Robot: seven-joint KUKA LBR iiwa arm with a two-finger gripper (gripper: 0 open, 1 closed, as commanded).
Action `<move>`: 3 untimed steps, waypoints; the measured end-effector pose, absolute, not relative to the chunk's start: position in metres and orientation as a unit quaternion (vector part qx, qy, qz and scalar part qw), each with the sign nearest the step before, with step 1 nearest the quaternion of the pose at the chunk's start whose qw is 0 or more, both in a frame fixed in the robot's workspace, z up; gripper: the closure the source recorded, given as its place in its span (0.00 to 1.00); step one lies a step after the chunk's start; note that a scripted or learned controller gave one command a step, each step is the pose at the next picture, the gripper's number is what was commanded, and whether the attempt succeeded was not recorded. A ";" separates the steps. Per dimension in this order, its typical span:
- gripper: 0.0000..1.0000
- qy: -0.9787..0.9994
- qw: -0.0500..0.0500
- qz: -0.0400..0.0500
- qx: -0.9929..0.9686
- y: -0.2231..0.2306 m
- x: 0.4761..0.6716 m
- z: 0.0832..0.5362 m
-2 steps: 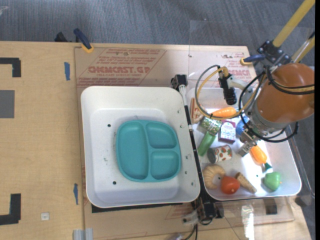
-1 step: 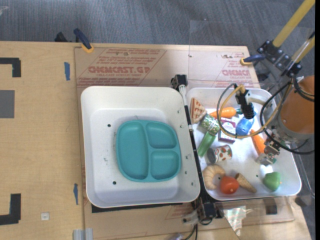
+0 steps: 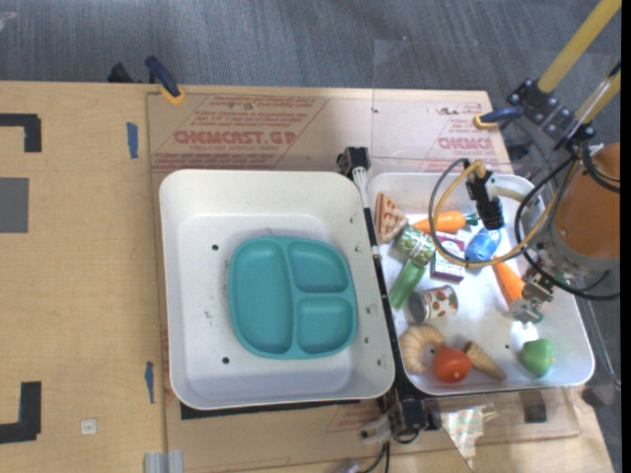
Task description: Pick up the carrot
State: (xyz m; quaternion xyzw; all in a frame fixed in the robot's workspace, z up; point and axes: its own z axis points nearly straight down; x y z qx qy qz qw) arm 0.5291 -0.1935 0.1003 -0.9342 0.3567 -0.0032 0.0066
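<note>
I find the right shallow white bin (image 3: pixel 580 348) crowded: an orange carrot (image 3: pixel 509 282) lies hemmed between a blue bottle (image 3: pixel 482 246) and the grey arm's gripper (image 3: pixel 528 302). Black cables (image 3: pixel 463 180) arch over its far end. I see open floor near the green apple (image 3: pixel 536 356).

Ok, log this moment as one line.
arm: over right bin | gripper: beside carrot, grasp unconfirmed | left bin: teal tray | task: pending
</note>
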 end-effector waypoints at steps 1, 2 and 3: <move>1.00 0.194 0.004 -0.004 -0.981 -0.202 0.511 0.089; 0.00 0.193 0.005 -0.005 -0.981 -0.201 0.512 0.089; 0.00 0.238 0.012 0.003 -0.971 -0.207 0.609 0.087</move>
